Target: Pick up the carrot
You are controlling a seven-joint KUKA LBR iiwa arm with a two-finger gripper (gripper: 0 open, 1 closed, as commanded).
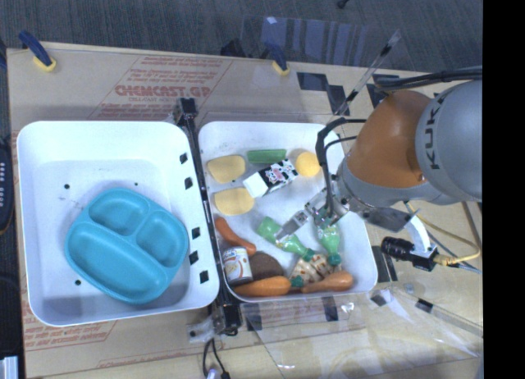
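Observation:
A carrot (330, 281), orange with a green end, lies along the front wall of the right bin (367, 248). A second long orange piece (261, 288) lies just to its left. My gripper (312, 221) hangs over the middle of the right bin, a little behind the carrot and apart from it. Its fingers stand open with nothing between them, above small green bottles (277, 234).
The right bin also holds two yellow pieces (225, 168), a green piece (267, 156), a black-and-white carton (277, 176), a lemon (307, 163), a small can (237, 265) and a red-orange stick (233, 235). A blue divided plate (127, 242) lies in the left bin (49, 143).

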